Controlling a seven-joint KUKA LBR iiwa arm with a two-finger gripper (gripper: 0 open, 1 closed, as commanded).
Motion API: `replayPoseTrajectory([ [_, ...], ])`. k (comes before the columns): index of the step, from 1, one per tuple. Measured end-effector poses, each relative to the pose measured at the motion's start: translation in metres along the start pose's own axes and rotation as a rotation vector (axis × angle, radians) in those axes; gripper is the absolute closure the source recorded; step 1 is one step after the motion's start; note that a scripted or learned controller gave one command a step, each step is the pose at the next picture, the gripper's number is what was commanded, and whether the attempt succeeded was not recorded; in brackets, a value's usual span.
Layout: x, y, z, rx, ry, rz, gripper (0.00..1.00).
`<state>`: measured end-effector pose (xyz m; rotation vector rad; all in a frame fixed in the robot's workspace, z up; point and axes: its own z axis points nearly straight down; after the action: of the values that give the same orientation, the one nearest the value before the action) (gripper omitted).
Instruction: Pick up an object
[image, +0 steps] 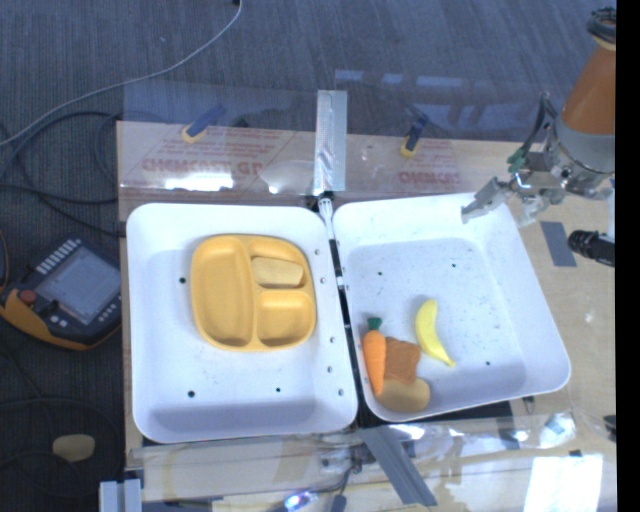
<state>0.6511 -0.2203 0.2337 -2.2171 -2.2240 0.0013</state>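
While the jaws (500, 197) hang open and unladen: curved smooth banana (432, 332), tapered carrot (374, 361), glossy white bin (530, 290).

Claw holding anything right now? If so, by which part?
Nothing held. The claw sits open above the right bin's far corner, apart from the banana and carrot.

Right bin's (500, 300) upper floor lies open; carrot (373, 360), banana (432, 332) crowd its lower edge.

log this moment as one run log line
gripper: open, above right white bin far rim, holding nothing | yellow toy banana, orange toy carrot: in right bin | yellow divided tray: left white bin
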Motion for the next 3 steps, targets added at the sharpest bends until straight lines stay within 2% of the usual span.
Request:
replayPoseTrajectory([
  [1, 0.064, -0.049, 0.109, -0.001, -0.001, -0.077, 0.00],
  [2, 0.084, -0.087, 0.129, -0.054, -0.021, -0.233, 0.00],
  [3, 0.137, -0.114, 0.050, -0.001, -0.001, -0.202, 0.00],
])
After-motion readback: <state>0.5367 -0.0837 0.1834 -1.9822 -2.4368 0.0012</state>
